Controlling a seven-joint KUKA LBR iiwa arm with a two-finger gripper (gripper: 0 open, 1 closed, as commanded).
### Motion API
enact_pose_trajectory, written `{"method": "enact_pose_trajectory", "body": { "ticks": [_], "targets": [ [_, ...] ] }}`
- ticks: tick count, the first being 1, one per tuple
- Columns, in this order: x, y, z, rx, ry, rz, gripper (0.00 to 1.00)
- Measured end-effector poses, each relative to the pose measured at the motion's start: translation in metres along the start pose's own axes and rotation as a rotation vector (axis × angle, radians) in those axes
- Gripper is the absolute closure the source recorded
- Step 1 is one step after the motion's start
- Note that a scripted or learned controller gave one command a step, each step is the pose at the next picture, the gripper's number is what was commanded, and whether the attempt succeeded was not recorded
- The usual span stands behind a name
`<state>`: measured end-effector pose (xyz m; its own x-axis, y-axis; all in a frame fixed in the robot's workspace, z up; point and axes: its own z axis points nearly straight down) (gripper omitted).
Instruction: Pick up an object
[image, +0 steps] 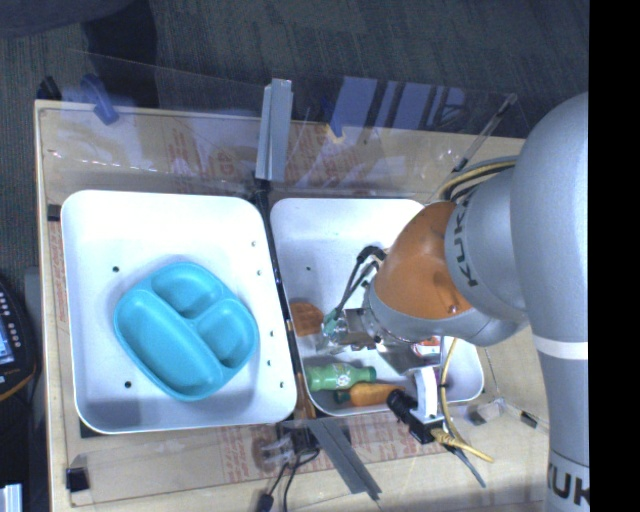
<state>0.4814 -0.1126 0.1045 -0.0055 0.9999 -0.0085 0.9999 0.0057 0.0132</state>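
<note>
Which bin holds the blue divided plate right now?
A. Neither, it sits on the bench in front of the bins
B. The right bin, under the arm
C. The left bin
C. The blue divided plate lies flat in the left bin, while the arm reaches into the right bin, where a green bottle lies near the front wall.

Right bin (310, 225) crowded — far end free
</note>
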Motion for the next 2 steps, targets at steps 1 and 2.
{"method": "enact_pose_trajectory", "body": {
  "ticks": [1,2],
  "targets": [
    [-0.064,0.058,-0.090,0.014,0.009,-0.002,1.00],
    [-0.098,0.121,-0.144,0.014,0.009,-0.004,1.00]
  ]
}}
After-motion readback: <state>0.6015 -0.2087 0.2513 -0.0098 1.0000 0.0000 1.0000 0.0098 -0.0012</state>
